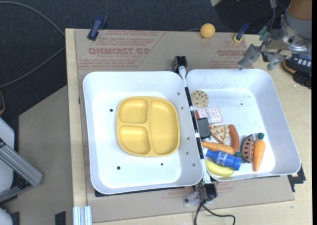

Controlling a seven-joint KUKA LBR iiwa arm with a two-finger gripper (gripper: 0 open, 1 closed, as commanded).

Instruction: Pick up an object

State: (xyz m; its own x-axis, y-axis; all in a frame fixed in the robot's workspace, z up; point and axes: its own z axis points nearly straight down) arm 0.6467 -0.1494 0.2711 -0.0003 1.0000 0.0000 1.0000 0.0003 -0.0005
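Observation:
My gripper (259,61) hovers above the far edge of the right bin (277,101), open, with nothing between its fingers. Several toy foods lie in the near left part of that bin, well away from the gripper. A cookie (200,98) lies farthest back, with a red-and-white packet (214,115) and a pizza slice (219,133) nearer. Closer still are a sausage (234,139), a carrot (218,146), a blue bottle (224,159) and a banana (219,169). A watermelon slice (246,148) and a second carrot (258,152) lie to their right.
A yellow divided plate (147,125) sits in the left bin (99,120). A black clip (202,126) sits on the rim between the bins. An orange ball (208,30) and blue clamps (96,28) lie on the board's far edge.

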